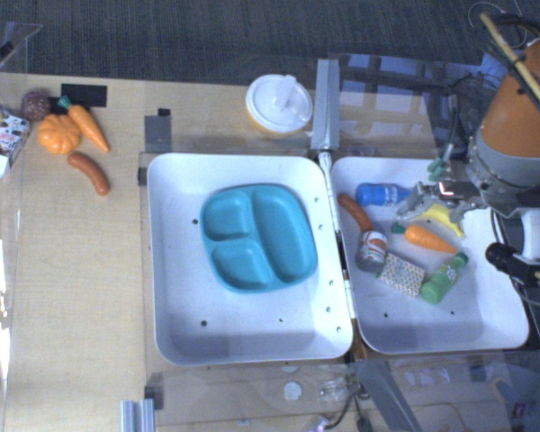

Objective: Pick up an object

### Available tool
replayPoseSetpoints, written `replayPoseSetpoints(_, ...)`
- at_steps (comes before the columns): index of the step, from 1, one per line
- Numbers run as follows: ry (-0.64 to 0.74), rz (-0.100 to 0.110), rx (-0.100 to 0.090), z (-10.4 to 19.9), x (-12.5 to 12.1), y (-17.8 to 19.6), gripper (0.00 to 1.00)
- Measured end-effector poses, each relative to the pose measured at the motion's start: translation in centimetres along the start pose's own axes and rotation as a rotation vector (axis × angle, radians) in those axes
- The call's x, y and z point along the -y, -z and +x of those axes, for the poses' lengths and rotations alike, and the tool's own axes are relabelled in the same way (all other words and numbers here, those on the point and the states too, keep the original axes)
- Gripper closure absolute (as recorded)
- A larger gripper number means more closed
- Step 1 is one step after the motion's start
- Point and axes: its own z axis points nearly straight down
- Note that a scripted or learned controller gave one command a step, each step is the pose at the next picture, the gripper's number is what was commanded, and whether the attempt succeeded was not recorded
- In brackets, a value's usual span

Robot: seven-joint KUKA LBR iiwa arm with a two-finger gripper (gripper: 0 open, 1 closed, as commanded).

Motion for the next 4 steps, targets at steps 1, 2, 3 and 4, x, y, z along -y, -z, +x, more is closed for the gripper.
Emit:
replayPoseSetpoints(1, -0.06, -0.004, 0.001, -7.4, -0.7, -15.7, 0.0)
replayPoseSetpoints(2, -0.152, -0.014, 0.003, -5.1, 4.1, -15.6, 0.0)
replayPoseSetpoints(3, -0.019, -0.019, 0.006, -2.6, 6.1, -15.6, 0.0)
replayPoseSetpoints(4, -0.017, -0.026, 0.008, -2.5, 5.9, -14.4, 1.0)
